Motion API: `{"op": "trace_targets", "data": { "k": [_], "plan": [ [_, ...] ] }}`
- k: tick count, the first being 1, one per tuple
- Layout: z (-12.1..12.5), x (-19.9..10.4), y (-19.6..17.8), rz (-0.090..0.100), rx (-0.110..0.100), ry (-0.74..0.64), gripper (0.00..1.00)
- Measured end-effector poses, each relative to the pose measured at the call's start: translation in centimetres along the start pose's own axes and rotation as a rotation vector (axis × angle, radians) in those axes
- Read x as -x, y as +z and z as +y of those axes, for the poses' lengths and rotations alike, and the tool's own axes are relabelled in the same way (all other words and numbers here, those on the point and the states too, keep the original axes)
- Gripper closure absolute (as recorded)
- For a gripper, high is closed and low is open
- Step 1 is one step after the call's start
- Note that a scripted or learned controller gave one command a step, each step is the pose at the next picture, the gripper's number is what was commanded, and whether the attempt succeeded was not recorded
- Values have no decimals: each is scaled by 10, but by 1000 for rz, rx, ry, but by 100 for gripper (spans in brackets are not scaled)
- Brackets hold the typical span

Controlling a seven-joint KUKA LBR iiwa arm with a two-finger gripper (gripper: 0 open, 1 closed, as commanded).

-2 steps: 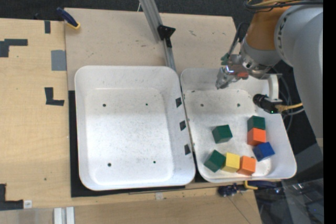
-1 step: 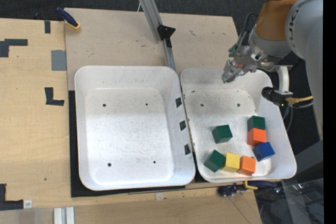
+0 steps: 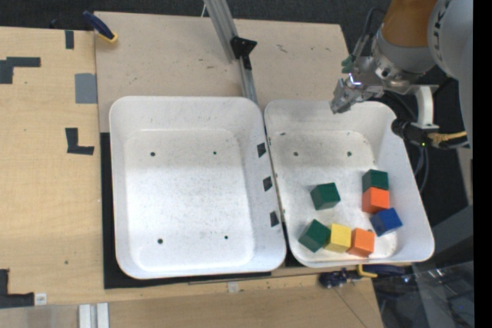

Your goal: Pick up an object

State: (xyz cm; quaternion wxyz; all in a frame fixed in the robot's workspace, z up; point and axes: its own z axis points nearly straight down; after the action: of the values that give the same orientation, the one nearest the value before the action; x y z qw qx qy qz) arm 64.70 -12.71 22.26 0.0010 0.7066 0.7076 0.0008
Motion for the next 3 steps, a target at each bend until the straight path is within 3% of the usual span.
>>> {"op": "trace_targets", "data": {
  "k": [2,3],
  "plan": [
    [-4,-104,-17,2,-2,-6,100],
    [-22,-163,-18,3,-5,-6,100]
  ]
}}
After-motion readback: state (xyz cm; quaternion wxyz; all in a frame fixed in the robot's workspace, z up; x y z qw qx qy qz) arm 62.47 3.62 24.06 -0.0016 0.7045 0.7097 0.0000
